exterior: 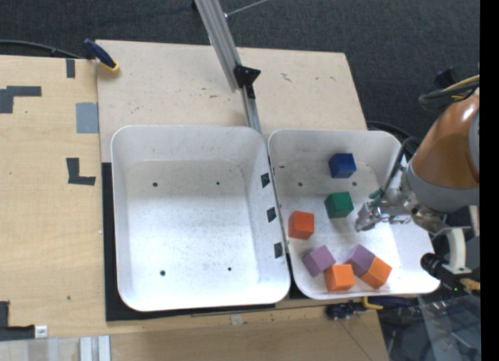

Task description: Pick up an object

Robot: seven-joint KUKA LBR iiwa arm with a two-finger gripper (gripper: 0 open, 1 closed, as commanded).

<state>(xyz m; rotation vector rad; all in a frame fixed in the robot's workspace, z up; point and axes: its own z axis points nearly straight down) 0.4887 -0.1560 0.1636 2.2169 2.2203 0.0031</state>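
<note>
Nearest me, two orange cubes (340,276) and two purple cubes (318,259) crowd the right bin's (312,143) front edge. My gripper (369,217) hovers just beside the green cube (338,204); I can't tell its jaw opening. Approach stage, I judge; next comes centring and descending. Blue cube (341,164) sits behind, red cube (301,224) left.

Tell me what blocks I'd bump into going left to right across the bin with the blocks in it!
Red-orange block → purple block → blue block → second purple block → orange block, then the gripper's side of the right bin. The green and the other orange block line up too closely to order.
</note>
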